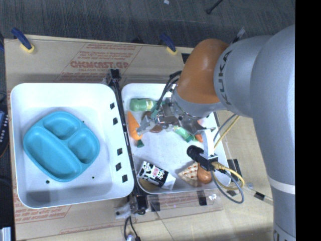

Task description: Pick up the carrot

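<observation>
bench front edge (pixel 75 212): brown board with red print, running under both bins; black cable and clips at the seam between the bins near the bottom of the view.
black-and-white box (pixel 152 173): small patterned carton, near front-left corner of the right bin, tilted, resting partly on a round brownish item beneath it.
pizza slice (pixel 188 171): toy wedge, tan with spots, near the front right of the right bin, touching a brown egg-shaped piece (pixel 203 175) just beside it.
yellow cable (pixel 230 177): loops off the arm's black fitting, over the right bin's front-right corner.
blue tray (pixel 61 143): turquoise three-compartment plate, lying in the left bin, tilted diagonally.
left bin (pixel 22 99): shallow white tub, holds the blue tray.
right bin (pixel 165 152): shallow white tub, middle floor bare, toys around it.
carrot (pixel 132 125): orange, long, lying along the right bin's left wall, roughly mid-length of the bin, with a green bit at its near end; it rests on the bin floor.
gripper (pixel 150 122): metal, low over the right bin, just right of the carrot; one fingertip close to the carrot's side, contact cannot be told; whether the pincer is open or closed cannot be told.
green item (pixel 183 133): small, under the wrist, partly hidden.
green can (pixel 141 105): lies on its side near the far-left corner of the right bin, beyond the carrot.
arm (pixel 241 69): grey, orange band above wrist, covering the right bin's far-right part.
blue clamps (pixel 23 40): at bench's far edge.
</observation>
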Controlling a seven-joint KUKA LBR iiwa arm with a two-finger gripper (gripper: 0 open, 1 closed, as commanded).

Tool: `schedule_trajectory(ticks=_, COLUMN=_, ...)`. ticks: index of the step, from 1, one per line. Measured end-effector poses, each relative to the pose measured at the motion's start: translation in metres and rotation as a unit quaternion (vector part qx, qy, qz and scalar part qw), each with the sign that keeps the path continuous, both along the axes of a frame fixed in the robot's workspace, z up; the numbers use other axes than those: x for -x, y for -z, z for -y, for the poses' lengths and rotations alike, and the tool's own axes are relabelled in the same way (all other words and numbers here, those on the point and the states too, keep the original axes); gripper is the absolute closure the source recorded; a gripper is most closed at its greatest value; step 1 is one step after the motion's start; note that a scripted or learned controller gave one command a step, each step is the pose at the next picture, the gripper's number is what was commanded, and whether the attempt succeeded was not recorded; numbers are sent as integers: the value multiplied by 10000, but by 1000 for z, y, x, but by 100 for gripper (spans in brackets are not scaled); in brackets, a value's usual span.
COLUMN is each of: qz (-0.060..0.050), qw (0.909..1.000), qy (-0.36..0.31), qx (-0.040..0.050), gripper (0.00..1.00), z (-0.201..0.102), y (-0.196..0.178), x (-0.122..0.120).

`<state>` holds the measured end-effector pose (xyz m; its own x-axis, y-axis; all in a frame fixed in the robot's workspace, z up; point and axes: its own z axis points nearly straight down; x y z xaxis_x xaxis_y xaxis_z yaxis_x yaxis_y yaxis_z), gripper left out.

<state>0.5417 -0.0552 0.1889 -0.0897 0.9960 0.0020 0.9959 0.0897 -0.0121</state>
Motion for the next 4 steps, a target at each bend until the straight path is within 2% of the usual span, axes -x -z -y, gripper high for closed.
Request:
schedule_trajectory(ticks=1, qz=46, qw=9983, qy=-577, qx=4, gripper=0, z=-28, y=-3, x=-20)
schedule_trajectory(ticks=4, qz=45, qw=9983, qy=-575, qx=10, gripper=0, z=-27, y=-3, x=-20)
